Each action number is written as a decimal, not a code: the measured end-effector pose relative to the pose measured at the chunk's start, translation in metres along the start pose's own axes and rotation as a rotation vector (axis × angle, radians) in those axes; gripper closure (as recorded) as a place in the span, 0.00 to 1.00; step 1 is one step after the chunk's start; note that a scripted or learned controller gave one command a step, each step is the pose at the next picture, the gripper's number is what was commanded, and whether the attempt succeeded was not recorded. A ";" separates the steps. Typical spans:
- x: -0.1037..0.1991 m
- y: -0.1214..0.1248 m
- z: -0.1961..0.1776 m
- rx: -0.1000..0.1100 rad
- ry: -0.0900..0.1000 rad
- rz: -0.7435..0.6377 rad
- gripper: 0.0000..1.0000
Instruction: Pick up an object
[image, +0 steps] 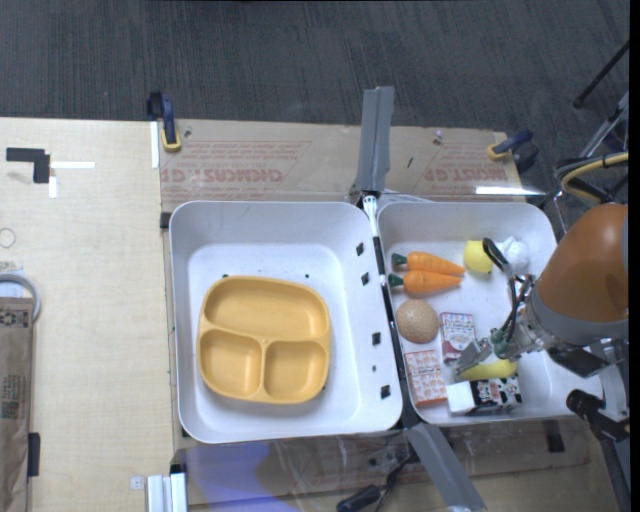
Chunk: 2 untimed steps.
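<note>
Yellow banana in the right bin is sat right under the gripper; finger state can't be made out, tbh.

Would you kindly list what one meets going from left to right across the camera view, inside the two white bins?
Yellow divided plate → brown egg-shaped object → yellow lemon → gripper beside a yellow banana-like item.
</note>
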<state>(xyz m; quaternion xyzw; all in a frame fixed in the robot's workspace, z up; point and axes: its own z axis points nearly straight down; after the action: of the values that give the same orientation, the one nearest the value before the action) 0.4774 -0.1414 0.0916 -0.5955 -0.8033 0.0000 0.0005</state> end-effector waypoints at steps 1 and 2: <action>-0.001 0.001 -0.009 -0.001 0.000 0.003 1.00; 0.010 0.036 -0.082 0.001 -0.001 0.072 1.00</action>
<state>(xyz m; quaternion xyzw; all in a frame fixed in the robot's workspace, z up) 0.5090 -0.1216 0.1737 -0.6240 -0.7814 0.0007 0.0001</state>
